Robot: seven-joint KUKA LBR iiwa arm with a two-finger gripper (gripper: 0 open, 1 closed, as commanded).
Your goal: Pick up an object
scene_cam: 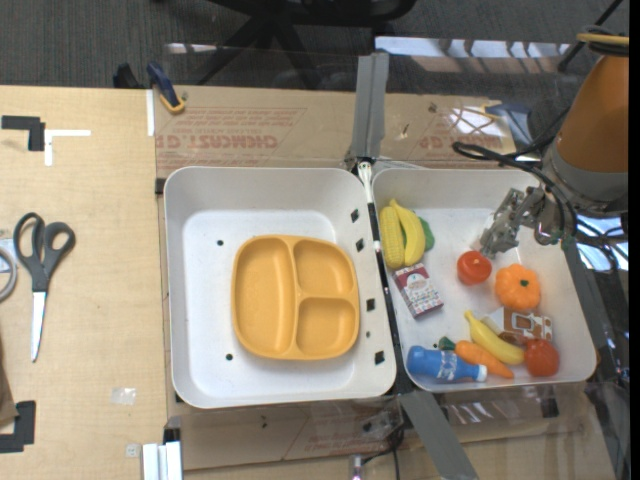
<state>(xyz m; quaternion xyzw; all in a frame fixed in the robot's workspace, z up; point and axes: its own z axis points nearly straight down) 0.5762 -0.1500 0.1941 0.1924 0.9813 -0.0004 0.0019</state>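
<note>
**Gripper low over right bin, nothing seen in its grasp**

Nearest the camera: blue bottle (438, 365) lying on its side at the front edge of the right bin (455, 203), white cap end toward the toys. Just beside it a small orange carrot (480, 356) and a yellow banana (492, 338), both glossy plastic.

Gripper (497, 238): metal fingers point down-left into the right bin, tips just above the red tomato (474, 267). From here I cannot tell how far the jaws are parted, or whether they touch it. Nothing visibly between the fingers.

Tomato: small, round, smooth red, sitting on the bin floor mid-bin, near the ribbed orange pumpkin (517, 286).

Other contents: banana bunch (402, 233) with something green behind it at the left wall, a small printed carton (418, 291) flat below it, a second red round fruit (541, 356) in the front-right corner, a brown-white box (526, 322) next to it.

Left bin (190, 268): yellow three-compartment plate (296, 296), matte plastic, rounded corners.

Scissors (38, 258) on the wooden bench, far left.
</note>
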